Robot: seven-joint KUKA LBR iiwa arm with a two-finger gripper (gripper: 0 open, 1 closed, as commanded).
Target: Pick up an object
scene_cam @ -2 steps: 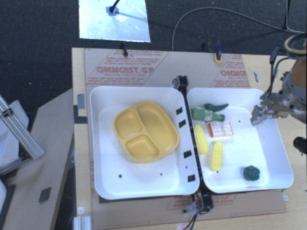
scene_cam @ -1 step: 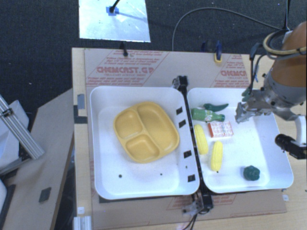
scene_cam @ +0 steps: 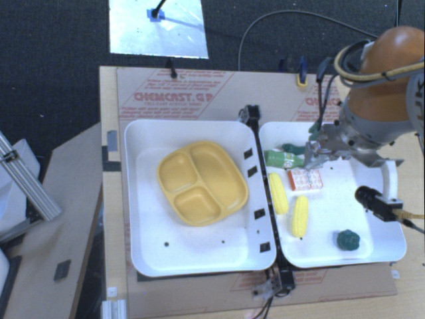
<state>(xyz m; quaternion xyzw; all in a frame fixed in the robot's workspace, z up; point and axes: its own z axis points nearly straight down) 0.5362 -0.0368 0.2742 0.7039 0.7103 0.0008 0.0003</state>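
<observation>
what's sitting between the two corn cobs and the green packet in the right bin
In the camera view, a small red-and-white packet lies between the green packet and the corn cobs, slightly to their right, on the right bin.

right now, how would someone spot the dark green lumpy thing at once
Look in the right bin, the one without the yellow divided plate. Go to its near right corner, past the two corn cobs. The dark green lumpy object sits alone there, the only dark, rounded item.
</observation>
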